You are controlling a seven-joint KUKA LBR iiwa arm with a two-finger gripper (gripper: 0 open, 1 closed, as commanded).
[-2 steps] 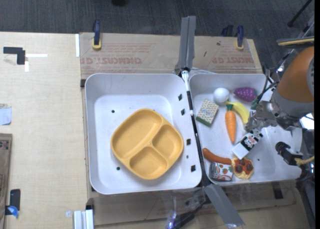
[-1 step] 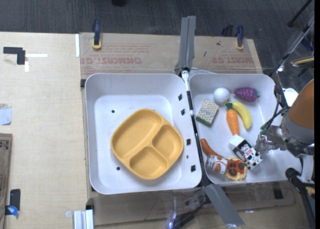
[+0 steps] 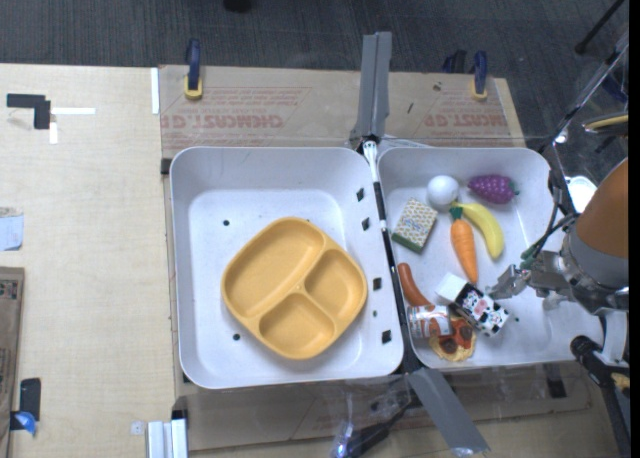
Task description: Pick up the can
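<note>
Nothing lifted yet: the can (image 3: 428, 322) lies in the right bin (image 3: 520, 344), tool (image 3: 512, 281) nearby, its grip state unclear.

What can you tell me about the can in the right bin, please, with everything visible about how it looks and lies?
The can lies on its side near the front left corner of the right bin, close to the divider. It looks small and metallic, with a silvery end and a red and white label. Its long axis runs roughly left to right. The red sausage lies just behind it, and a pizza-like toy touches its right end. The gripper hangs to its right, apart from it.
</note>
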